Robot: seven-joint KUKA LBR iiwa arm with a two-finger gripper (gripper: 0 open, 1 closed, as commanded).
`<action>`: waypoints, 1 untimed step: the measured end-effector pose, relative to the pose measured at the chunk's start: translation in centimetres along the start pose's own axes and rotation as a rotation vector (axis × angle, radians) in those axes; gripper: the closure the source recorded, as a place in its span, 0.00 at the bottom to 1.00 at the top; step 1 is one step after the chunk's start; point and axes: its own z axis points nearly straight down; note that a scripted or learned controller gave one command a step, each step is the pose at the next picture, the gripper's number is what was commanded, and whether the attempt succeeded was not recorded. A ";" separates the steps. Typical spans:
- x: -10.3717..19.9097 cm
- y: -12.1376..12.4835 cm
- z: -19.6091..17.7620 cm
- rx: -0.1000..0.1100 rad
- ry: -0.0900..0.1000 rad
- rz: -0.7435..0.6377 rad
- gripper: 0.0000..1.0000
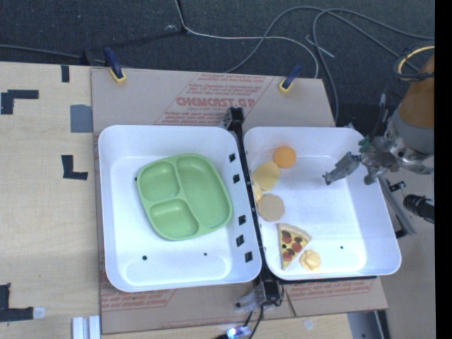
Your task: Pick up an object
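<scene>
The gripper (337, 174) hangs with nothing visible between its fingers, though I cannot tell their spread, low over the right bin (367, 239), toy foods clustered beyond it, orange ball (284, 156) nearest.

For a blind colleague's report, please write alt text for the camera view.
A grey robot arm reaches from the right over the right white bin, which has toy food along its left side: an orange ball, yellow pieces, a tan disc and a pizza slice. The left bin holds a green divided plate.
</scene>
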 end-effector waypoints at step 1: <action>0.1 0.3 -0.8 -0.013 -0.003 -0.004 0.00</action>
